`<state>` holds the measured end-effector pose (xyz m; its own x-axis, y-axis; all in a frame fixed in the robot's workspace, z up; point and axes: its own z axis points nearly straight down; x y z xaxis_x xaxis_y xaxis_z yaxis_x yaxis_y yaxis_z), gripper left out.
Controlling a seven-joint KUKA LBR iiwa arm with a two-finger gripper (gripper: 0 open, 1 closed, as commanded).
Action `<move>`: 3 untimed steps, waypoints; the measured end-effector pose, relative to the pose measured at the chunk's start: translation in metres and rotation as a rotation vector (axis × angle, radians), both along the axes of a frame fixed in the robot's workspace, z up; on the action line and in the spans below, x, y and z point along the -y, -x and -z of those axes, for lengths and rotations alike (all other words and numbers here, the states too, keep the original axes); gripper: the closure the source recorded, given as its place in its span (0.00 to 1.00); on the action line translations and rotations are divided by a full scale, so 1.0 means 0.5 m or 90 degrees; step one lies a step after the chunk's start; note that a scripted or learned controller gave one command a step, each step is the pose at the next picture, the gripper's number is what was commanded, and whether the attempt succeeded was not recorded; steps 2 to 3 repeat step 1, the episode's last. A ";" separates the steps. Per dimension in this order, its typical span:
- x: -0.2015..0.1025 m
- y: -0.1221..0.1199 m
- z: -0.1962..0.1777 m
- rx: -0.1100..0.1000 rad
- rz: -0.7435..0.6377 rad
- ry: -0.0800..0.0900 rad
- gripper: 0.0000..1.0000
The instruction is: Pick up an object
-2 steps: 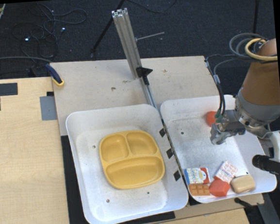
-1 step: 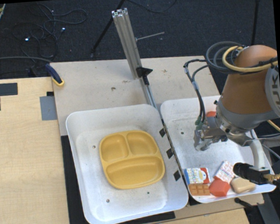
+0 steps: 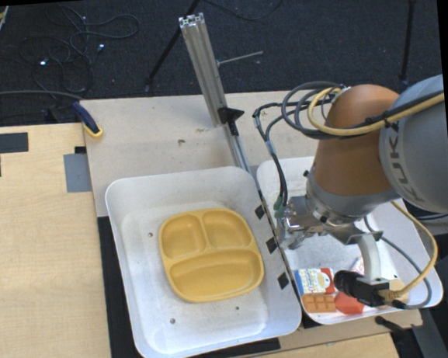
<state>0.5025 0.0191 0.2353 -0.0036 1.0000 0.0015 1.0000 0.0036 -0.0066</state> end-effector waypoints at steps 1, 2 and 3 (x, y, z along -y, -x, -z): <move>-0.112 -0.010 0.029 0.000 0.000 0.000 1.00; -0.112 -0.010 0.029 0.000 0.000 0.000 1.00; -0.112 -0.010 0.029 0.000 0.000 0.000 1.00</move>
